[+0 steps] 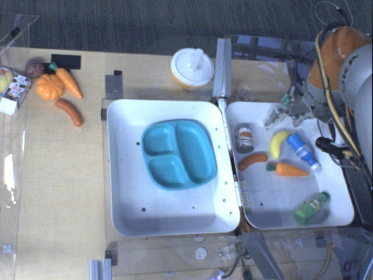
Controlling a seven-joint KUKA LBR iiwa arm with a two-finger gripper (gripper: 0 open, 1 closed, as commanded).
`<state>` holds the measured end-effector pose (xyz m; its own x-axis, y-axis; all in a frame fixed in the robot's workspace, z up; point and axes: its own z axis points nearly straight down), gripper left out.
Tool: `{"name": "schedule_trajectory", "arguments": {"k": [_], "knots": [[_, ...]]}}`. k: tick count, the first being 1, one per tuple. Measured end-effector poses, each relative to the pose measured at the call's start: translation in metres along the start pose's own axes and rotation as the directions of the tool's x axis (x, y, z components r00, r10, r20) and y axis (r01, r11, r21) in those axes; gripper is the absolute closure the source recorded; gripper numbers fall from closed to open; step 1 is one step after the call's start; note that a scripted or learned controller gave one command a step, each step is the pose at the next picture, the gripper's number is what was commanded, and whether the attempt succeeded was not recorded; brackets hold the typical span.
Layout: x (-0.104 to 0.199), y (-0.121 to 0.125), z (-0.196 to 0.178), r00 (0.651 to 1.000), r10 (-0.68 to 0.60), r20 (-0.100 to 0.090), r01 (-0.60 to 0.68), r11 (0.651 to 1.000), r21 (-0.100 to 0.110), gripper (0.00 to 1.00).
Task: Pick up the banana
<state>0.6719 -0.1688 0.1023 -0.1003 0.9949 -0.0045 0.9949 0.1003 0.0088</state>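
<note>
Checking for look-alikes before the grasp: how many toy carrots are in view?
2. One carrot lies in the right bin, below the banana. Another carrot lies on the bench, left of both bins. None seems hidden.

A blue divided plate [178, 153] lies in the left white bin [125, 214]; the right white bin [344, 214] holds a yellow banana [278, 143], a blue bottle [302, 150], an orange carrot [289, 170], a reddish-brown sausage [252, 160], a green bottle [310, 207] and a small can [245, 138] with a red-and-white label. On the pale wooden bench [52, 185] at far left lie an orange pumpkin [49, 87], another orange carrot [69, 81] and a reddish sausage [70, 112], with a white-lidded yellow cup [192, 67] beyond the bins.
</note>
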Motion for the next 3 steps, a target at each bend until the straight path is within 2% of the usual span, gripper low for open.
{"name": "schedule_trajectory", "arguments": {"k": [1, 2, 3], "knots": [[0.005, -0.024, 0.015, 0.999, 0.038, -0.002, -0.038, 0.999, 0.003, 0.0], [0.005, -0.021, 0.003, 0.999, 0.036, 0.0, -0.036, 0.999, -0.005, 1.0], [0.005, -0.021, 0.003, 0.999, 0.036, 0.0, -0.036, 0.999, -0.005, 0.0]]}}
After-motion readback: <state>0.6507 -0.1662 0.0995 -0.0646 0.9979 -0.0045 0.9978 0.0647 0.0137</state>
